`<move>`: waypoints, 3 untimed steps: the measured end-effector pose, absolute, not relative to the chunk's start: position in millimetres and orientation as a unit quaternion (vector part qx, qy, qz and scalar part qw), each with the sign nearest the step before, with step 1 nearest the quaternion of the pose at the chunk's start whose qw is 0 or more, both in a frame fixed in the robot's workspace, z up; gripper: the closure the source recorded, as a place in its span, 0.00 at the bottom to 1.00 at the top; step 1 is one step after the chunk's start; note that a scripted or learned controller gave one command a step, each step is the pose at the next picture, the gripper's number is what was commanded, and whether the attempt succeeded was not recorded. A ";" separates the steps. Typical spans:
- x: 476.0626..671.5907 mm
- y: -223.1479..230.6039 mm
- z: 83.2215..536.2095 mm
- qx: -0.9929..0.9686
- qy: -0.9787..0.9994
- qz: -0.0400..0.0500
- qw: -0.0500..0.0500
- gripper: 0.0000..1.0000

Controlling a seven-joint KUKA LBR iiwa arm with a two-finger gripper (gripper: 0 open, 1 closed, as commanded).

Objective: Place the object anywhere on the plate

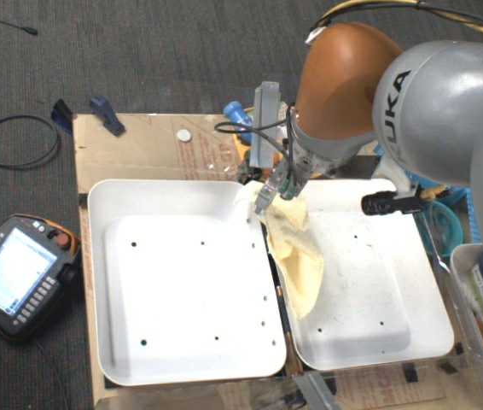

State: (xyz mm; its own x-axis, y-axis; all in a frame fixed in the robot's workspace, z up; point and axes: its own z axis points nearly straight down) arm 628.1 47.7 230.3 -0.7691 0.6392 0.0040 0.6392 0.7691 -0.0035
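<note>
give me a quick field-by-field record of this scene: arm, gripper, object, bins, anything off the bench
arm: grey KUKA arm with orange band, reaching in from the right
gripper: gripper at the far end of the divide between the bins, fingers closed on the cloth's top edge
object: pale yellow cloth, hanging from the gripper, draped along the right bin's left side
left bin: white bin, bare floor with small dark dots
right bin: white bin, holds the cloth
plate: none that I can make out
off bench: teach pendant on the floor at left

Tool [277, 188] tips perhaps buried in pale cloth [297, 259], arm [429, 101] cropped at right
</note>
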 end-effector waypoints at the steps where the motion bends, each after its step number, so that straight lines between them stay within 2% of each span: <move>1: 627.2 103.0 223.5 -0.147 -0.989 0.000 0.002 1.00; 2: 640.1 130.2 226.0 -0.001 -1.000 -0.001 0.001 1.00; 3: 640.2 130.4 226.4 -0.001 -1.000 -0.001 0.001 0.00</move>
